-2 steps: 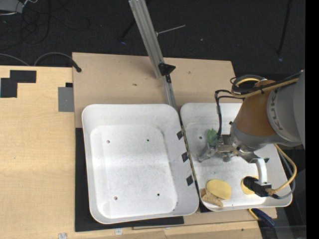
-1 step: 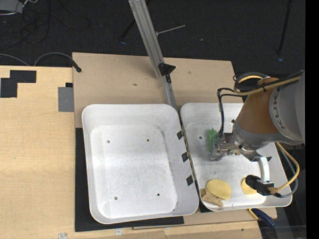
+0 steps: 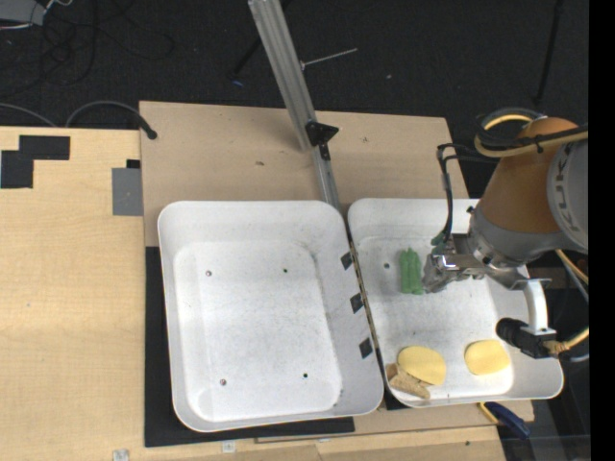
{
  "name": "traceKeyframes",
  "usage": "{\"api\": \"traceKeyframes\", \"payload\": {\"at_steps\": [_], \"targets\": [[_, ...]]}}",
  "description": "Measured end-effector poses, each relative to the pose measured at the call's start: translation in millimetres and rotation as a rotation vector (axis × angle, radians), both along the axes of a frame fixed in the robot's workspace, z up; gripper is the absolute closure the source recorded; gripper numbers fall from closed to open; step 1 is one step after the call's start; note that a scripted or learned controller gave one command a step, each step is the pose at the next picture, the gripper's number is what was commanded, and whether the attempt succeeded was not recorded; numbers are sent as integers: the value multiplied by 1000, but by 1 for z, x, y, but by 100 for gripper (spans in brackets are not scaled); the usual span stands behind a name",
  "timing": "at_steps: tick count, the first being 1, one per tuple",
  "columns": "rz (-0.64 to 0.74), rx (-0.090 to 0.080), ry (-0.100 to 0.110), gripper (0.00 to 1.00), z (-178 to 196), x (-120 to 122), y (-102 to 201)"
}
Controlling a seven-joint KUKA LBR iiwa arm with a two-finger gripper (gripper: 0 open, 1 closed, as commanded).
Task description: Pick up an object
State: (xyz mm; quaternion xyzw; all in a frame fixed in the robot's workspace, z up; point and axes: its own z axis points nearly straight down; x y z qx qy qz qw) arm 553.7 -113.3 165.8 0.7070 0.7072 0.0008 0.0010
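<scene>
Bins: two, left bin (image 3: 192, 257), right bin (image 3: 384, 221).
Green block (image 3: 412, 271): one, right bin, long axis toward the far rim.
Yellow pieces: two, (image 3: 422, 364) and (image 3: 487, 356).
Gripper (image 3: 440, 269): beside the block; grip unclear.

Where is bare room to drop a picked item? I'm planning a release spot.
The left bin floor is bare wall to wall. The right bin is crowded: green object beside the gripper, yellow pieces along its near edge.
</scene>
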Motion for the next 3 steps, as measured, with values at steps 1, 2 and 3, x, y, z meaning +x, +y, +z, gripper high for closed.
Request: {"api": "traceKeyframes", "payload": {"at_steps": [1,2,3], "targets": [[-2,0,1,100,45,-6,-4],[0,0,2,100,67,-6,-5],[5,3,4,100,76,-5,50]]}}
